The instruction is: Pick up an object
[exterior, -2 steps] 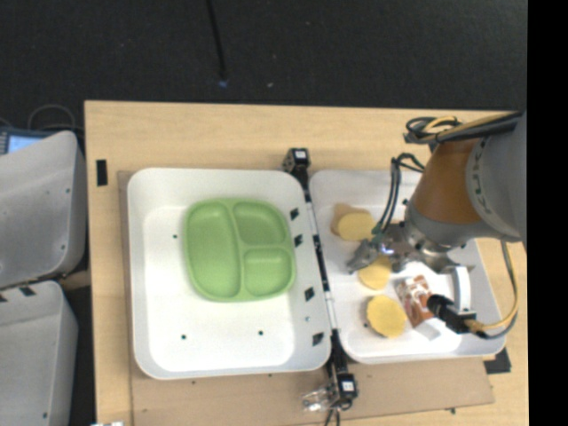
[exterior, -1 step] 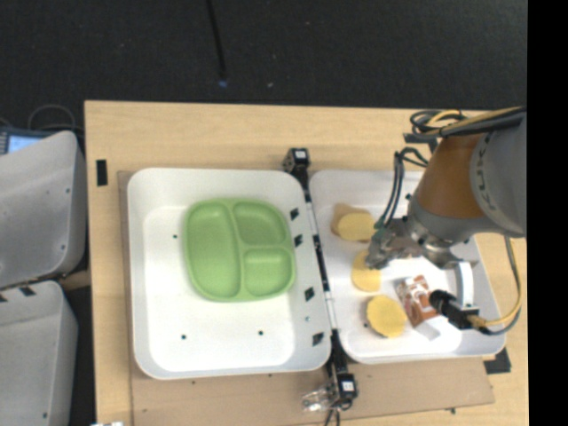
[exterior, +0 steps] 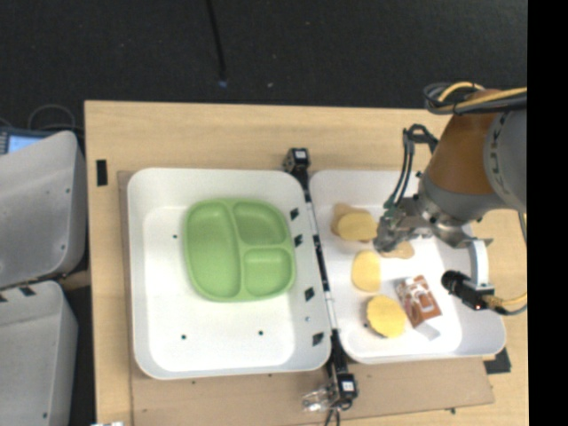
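The right bin [exterior: 479,331] holds three yellow rounded pieces: one at the back [exterior: 354,226], one in the middle [exterior: 366,272], one at the front [exterior: 385,316]. A brown and white packet [exterior: 419,301] lies beside the front piece. A tan piece [exterior: 404,250] peeks out under the gripper. My gripper [exterior: 391,235] is down in the right bin, between the back yellow piece and the tan piece, seen from above with its fingers hidden by its own body.
The left bin [exterior: 160,335] holds a green divided plate [exterior: 240,248]. A clip divider [exterior: 312,264] runs between the two bins. The arm's orange band [exterior: 466,158] hangs over the right bin's far right side. Grey covers [exterior: 35,211] stand at the bench's left.
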Available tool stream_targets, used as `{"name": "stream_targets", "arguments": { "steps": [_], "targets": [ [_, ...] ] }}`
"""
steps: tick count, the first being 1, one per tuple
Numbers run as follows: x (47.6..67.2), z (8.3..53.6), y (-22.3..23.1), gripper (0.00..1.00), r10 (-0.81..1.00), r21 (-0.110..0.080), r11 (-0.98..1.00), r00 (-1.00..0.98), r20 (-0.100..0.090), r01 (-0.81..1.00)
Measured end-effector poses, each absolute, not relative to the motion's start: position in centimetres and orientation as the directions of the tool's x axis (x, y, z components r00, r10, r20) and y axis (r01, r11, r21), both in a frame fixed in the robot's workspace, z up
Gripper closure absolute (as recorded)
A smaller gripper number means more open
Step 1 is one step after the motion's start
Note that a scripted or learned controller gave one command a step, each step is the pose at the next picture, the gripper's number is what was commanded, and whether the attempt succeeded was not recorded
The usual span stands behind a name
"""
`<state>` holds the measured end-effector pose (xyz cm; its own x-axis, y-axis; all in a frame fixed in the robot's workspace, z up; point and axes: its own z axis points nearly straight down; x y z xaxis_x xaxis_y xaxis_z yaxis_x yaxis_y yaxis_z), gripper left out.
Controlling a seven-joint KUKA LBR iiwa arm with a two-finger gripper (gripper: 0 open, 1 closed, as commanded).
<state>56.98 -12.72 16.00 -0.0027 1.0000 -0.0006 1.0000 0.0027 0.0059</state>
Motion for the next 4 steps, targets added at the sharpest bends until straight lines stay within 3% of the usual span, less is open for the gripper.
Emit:
{"name": "stream_targets", "arguments": {
  "steps": [1, 2, 4],
  "targets": [
    [57.7, 21.8, -12.0, 1.00, 1.000, 0.008, 0.004, -0.004, -0.001, 1.000],
    [57.8, 22.4, -12.0, 1.00, 1.000, 0.002, 0.005, -0.005, 0.000, 1.000],
    [57.7, 24.0, -1.1, 1.00, 1.000, 0.002, 0.009, -0.009, 0.002, 1.000]
  ]
}}
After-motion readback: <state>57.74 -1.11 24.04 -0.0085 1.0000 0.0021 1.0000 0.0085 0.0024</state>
